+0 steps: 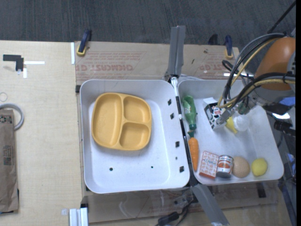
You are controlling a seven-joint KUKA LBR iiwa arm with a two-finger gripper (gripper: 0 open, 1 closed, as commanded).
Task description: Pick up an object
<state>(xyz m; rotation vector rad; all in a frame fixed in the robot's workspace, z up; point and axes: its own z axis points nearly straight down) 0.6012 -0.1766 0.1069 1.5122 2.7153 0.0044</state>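
Two bins side by side on counter [37,126]. Left bin [94,173]: divided plate [121,121] toward far left corner. Right bin [268,140]: bottle [189,111] along left wall, carrot [193,152] just nearer along same wall. Along near edge, left to right: small box [209,165], can [225,166], egg [240,167], lemon [259,167]. Carton [215,115] mid-bin, right of bottle.

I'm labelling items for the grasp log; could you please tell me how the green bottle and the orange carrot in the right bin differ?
The green plastic bottle is green and chunky; the orange carrot is orange, slimmer and tapers. The bottle lies farther up the view, the carrot below it, nearer the bin's front edge. Both lie flat, lengthwise along the left wall of the right white bin.
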